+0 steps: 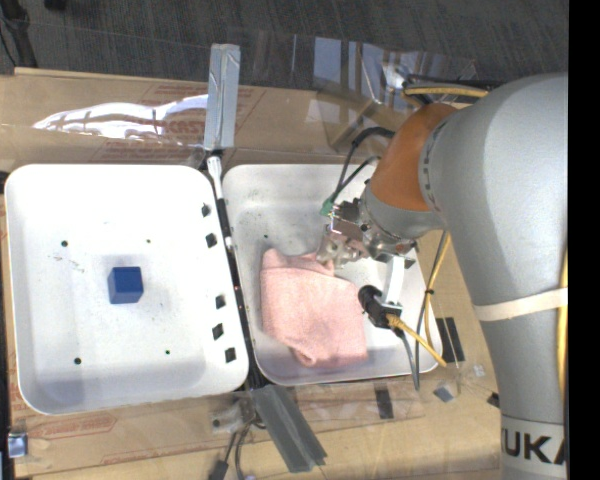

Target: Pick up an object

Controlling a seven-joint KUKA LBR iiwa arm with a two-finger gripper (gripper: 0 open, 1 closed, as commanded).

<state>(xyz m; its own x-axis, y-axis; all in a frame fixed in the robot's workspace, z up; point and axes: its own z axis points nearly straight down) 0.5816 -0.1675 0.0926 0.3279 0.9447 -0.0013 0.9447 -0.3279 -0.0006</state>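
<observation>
While the gripper (338,246) sits low in the right bin (280,183), near the middle of the frame, its tips are right at the top edge of the pink cloth (310,308). I cannot tell how wide it is spread or whether it has hold of anything, because the wrist and the wires hide the tips.

The pink cloth lies crumpled in the lower part of the right bin, just left of the arm (500,218). A small blue block (126,284) sits by itself in the left bin (40,198), well apart from the arm, in the left half of the frame.

Here is what could go wrong, as I see it. The cloth is soft and floppy. If the gripper only pinches a thin edge, the cloth may slip out as it goes up. If it closes beside the cloth and not on it, it will come up with nothing. The cloth could also drag along the bin floor and bunch up against the wall. The loose wires (410,333) by the wrist hang close to the cloth and might catch on it.
</observation>
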